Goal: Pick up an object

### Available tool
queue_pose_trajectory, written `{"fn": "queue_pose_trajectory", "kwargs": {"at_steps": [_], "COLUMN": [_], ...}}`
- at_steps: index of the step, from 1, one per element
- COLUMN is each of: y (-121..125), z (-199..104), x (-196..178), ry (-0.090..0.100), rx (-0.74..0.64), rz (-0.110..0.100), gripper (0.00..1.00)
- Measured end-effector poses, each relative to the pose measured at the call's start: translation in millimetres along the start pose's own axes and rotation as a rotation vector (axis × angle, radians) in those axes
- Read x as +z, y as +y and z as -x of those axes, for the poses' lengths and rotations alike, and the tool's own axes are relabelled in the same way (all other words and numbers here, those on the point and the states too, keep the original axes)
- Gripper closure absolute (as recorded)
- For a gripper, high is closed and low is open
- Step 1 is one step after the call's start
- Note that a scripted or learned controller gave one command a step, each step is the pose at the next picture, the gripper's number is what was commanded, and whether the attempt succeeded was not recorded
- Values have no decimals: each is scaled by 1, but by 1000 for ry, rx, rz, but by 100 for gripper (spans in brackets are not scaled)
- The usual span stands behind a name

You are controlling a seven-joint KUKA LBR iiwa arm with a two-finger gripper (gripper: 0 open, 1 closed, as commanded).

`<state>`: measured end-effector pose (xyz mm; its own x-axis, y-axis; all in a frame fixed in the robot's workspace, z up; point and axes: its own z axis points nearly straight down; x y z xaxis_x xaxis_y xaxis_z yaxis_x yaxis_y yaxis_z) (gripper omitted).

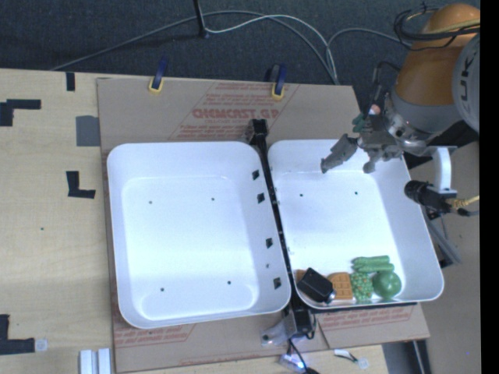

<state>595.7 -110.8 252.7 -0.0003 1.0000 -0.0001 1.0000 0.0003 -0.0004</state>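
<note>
Since the hand (352,156) hangs over the far end of the right bin (343,209) with its two fingers spread and nothing between them, you have a long reach ahead: every object lies at the near end of that bin. A black block (316,285), a tan cracker-like piece (340,285) and a cluster of green toy vegetables (374,277) sit pressed together against the near wall. That crowding is your main risk. A descent there may catch two things at once, nudge one aside, or jam a finger on the bin's rim. The round green piece looks likely to roll away from a closing grip.

You work on white plastic bins resting on a cardboard sheet (226,111) clamped to a pale wooden tabletop (47,209) marked with black tape. The left bin (187,232) sits beside the right one, joined by a black divider. Dark carpet with loose cables lies beyond.
</note>
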Motion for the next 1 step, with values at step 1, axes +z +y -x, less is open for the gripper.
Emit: {"fn": "queue_pose_trajectory", "kwargs": {"at_steps": [1], "y": [-48], "z": [40], "x": [118], "ry": [1], "rx": [4], "rz": [-11], "gripper": [0]}}
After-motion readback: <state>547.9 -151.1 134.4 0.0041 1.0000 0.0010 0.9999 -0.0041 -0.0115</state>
